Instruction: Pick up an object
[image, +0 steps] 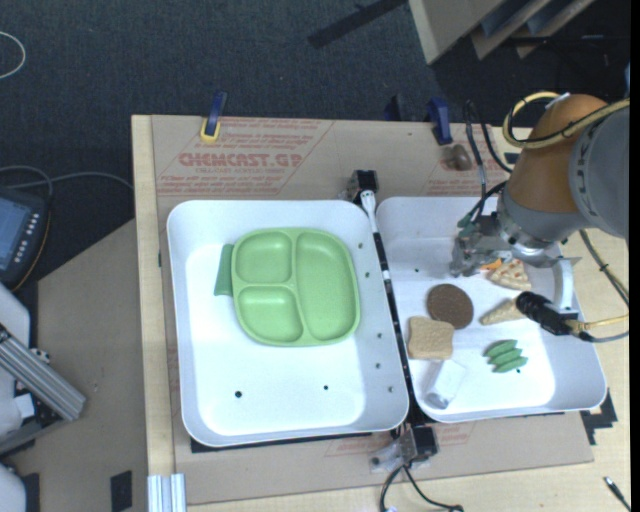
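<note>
The robot arm (560, 170) reaches in from the right and hangs over the top part of the right bin (570, 395). Its gripper (470, 250) points down just above the bin floor, and I cannot tell how it stands. Right beside it lies a small orange and white piece (508, 272). Lower down sit a round brown cookie (450, 304), a tan piece of toast (431, 338) touching the cookie's lower edge, a pale wedge (500, 312), a green pea pod (504, 355) and a little white block (446, 383). The left bin (200, 300) holds a green tray (295, 286) with three parts. Both bins rest on the brown surface (150, 180).
</note>
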